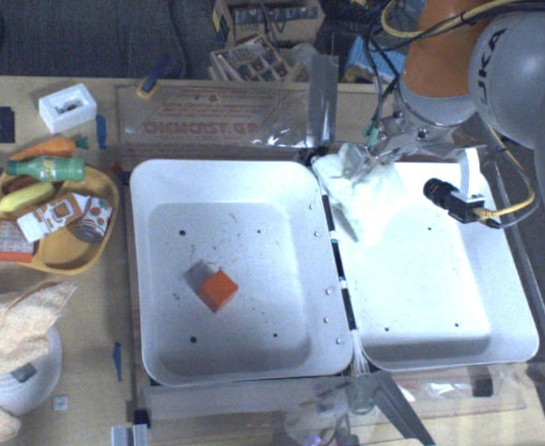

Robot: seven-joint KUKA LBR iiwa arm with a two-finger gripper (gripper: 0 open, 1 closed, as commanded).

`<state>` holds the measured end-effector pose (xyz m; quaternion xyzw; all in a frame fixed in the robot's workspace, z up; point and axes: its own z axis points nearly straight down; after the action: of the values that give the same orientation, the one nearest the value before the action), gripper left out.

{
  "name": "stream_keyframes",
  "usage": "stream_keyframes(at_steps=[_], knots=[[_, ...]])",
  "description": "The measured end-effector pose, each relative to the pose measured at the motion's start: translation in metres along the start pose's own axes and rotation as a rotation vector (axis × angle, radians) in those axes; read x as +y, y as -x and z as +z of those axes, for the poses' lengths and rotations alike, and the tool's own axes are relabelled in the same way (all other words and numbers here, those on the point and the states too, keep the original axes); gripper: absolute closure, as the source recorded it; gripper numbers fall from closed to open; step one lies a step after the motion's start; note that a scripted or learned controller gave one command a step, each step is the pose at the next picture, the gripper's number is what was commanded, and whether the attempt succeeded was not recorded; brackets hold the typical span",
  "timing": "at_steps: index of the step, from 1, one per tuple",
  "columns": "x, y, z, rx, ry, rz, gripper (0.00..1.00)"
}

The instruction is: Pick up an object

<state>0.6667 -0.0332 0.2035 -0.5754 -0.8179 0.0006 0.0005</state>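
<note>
Where the two white bins meet at upper centre of the frame, the gripper hangs low over the back left corner of the right bin. Its fingers press into a white crumpled cloth, which lies in that corner and spreads down along the bin's left wall. Whether the cloth is actually caught between the fingers, and how far apart they stand, cannot be told, as white cloth and pale metal blend together.

Entering from the upper right of the frame, the arm shows a large grey joint at the right edge and an orange band above the wrist. From there the wrist slants down and to the left towards the gripper. A black fitting with a yellow cable hangs just right of the cloth, above the bin floor.

Left bin: an orange block rests on the floor a little left of centre, touching a small grey object at its upper left. Dark specks dot the floor around them.

Left edge of the frame: a yellow bowl holds a green bottle, a banana and small packets. Above it on the bench lies a small white box. At lower left lies a pale orange-speckled cloth.
</note>
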Motion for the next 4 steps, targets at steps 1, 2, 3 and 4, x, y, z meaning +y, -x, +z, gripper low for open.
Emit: stream_keyframes(at_steps=[1,2,3,4], knots=[[0.004,-0.009,-0.011,-0.002,0.004,0.35,1.0],[-0.019,0.053,-0.046,-0.004,0.006,0.043,1.0],[-0.046,0.045,0.008,0.001,-0.003,0.506,1.0],[-0.036,0.102,0.007,-0.003,0.004,0.296,1.0]])
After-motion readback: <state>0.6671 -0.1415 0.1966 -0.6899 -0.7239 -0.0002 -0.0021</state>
